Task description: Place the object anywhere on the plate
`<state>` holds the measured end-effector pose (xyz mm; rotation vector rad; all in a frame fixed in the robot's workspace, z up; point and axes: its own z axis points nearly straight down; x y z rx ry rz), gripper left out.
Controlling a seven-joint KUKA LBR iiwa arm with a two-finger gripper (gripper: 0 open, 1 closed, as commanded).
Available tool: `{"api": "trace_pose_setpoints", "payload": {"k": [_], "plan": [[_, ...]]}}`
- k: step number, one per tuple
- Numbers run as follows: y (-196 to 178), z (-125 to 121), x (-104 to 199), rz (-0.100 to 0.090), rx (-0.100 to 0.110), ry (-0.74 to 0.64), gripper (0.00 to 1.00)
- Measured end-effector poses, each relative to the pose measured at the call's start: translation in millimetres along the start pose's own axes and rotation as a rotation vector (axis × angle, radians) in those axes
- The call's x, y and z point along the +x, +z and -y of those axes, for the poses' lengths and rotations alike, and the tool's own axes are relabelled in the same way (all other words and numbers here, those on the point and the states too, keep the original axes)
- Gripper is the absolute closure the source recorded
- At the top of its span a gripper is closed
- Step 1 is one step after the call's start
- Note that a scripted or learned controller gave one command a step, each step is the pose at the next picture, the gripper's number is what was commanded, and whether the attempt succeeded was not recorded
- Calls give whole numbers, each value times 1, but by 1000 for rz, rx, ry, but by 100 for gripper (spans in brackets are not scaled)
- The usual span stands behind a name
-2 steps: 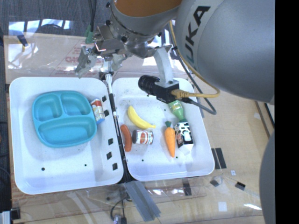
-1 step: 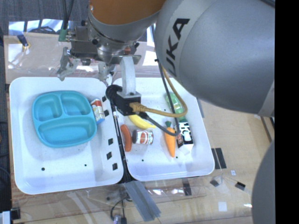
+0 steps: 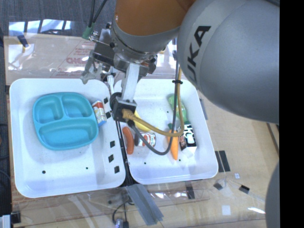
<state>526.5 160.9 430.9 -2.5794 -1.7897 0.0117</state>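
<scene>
- Over the back rim of the left bin [image 3: 19,141], the gripper [image 3: 99,80] hangs above the plate's far right corner.
- Fingers [image 3: 87,78] are spread wide, with nothing between them.
- The blue plate [image 3: 64,120] sits in the left bin's middle; all three wells are bare.
- A small can [image 3: 99,112] lies on its side on the bin floor, just beside the plate's right rim and not on it. It is probably the task's thing, being nearest the gripper.
- The can lies toward the view's near side from the fingers, a little right of their midpoint. Its long axis runs roughly far-to-near, along the plate's edge.
- The arm [image 3: 228,46] reaches in from the right, high across the right bin [image 3: 204,160], wrist angled down and left.
- Judgement: the next move is a short descent toward the can, jaws straddling its short width.
</scene>
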Motion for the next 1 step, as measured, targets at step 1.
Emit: {"api": "trace_pose_setpoints", "payload": {"k": [1], "plan": [[-11, 4, 61, -4, -4, 358, 0]]}}
